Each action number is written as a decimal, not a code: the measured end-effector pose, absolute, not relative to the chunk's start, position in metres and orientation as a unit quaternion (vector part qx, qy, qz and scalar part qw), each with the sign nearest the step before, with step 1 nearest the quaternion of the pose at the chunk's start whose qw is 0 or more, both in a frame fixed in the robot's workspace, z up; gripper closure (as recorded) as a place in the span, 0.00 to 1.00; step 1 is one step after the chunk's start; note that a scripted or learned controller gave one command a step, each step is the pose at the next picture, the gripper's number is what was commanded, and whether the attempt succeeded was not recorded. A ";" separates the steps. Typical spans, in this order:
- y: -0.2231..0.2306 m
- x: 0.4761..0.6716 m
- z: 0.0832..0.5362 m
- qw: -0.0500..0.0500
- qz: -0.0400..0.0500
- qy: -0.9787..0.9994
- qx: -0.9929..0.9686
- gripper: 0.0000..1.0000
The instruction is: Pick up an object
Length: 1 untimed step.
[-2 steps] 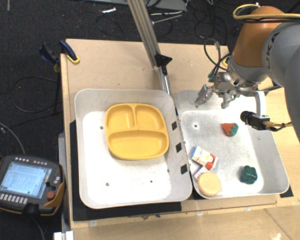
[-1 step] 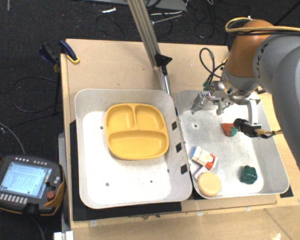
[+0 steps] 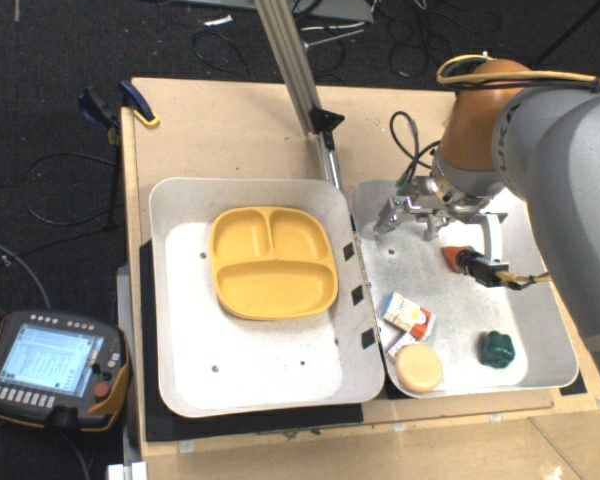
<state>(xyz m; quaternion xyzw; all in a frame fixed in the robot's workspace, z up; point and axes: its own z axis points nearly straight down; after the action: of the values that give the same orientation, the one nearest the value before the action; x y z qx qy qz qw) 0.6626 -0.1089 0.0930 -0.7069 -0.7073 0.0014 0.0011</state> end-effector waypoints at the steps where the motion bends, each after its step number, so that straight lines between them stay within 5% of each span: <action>1: -0.109 0.664 0.106 -0.001 0.000 -0.707 -0.707 1.00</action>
<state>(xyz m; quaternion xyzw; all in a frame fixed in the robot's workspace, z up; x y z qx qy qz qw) 0.6637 -0.1088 0.1058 -0.7069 -0.7073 0.0000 -0.0008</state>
